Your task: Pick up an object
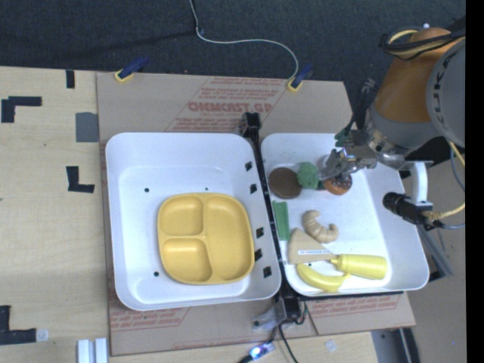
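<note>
The hand (pixel 338 169) is lowered into the right bin (pixel 393 225), over an orange piece (pixel 338 186) beside the green piece (pixel 308 175), presumably for a grasp. Whether it is clenched cannot be told. The yellow plate (pixel 205 238) sits in the left bin (pixel 128 203).

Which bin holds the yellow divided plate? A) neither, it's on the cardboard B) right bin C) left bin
C: the yellow divided plate lies flat in the left bin, while the right bin holds the small items.
</note>
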You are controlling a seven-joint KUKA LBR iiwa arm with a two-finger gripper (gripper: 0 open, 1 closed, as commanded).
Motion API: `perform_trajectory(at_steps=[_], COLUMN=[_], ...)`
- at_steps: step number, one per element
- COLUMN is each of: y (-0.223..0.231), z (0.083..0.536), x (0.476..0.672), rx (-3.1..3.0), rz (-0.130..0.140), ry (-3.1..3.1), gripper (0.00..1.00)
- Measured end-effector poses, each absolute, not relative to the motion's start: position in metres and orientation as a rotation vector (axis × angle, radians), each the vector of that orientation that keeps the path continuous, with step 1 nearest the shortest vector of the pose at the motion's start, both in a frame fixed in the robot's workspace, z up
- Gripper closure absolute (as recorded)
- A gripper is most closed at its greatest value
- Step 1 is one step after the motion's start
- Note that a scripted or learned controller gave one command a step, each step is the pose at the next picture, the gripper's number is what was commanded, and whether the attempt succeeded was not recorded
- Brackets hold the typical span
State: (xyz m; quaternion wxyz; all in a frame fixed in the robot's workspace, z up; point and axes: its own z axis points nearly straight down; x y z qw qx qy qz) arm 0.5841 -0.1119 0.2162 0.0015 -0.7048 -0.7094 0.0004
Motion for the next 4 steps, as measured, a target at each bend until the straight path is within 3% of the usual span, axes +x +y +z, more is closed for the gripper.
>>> perform_trajectory(at_steps=[2,3,4], y=[0.001,0.032,0.021], z=[0.215,0.215,0.215], x=[0.575,0.567,0.566], rx=[-2.212,-2.214,-2.219], rz=[0.003,0.003,0.004], ry=[-2.227,-2.225,-2.222], gripper=[1.0,1.0,1.0])
